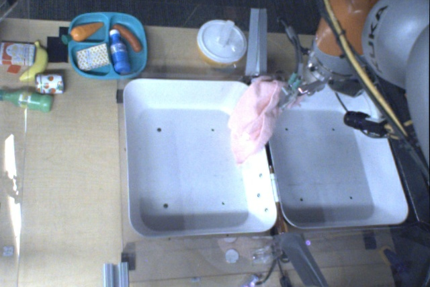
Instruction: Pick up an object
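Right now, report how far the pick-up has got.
Done: the arm's hand has reached the crumpled pink cloth at the divide between the two shallow white bins. In hand: whether the cloth is gripped is unclear. Left: a confirmed grasp and lift; the cloth lies draped over the rim.

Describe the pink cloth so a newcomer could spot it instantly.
Find the two white bins side by side. The pink cloth hangs crumpled over the divide between them, near the far edge. It is the one soft, pink thing there.
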`<state>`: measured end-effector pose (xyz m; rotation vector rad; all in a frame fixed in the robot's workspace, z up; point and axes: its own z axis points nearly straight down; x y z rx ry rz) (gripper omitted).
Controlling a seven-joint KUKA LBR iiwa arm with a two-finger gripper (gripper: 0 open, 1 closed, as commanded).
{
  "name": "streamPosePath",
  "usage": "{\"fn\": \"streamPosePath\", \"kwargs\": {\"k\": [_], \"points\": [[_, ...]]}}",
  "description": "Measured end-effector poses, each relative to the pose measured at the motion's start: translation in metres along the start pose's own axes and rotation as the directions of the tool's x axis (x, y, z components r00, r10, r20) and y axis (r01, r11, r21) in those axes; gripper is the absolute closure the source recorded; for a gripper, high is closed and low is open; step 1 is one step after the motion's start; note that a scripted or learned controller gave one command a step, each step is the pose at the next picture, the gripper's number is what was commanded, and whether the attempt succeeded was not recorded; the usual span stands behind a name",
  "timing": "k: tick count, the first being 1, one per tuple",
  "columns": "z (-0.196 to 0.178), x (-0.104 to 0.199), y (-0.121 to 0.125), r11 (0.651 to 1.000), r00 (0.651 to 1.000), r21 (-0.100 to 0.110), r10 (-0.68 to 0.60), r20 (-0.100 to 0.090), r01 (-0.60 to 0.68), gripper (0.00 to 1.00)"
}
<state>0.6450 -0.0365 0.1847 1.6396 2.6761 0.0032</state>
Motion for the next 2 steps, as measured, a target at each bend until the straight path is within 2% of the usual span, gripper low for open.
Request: {"fn": "streamPosePath", "kwargs": {"k": [1, 2], "points": [[-0.001, 0.017, 0.036, 0.996, 0.996, -0.002, 0.093, 0.001, -0.093, 1.00], [0.000, -0.001, 0.027, 0.999, 0.999, 0.000, 0.036, 0.001, -0.036, 1.00]]}}
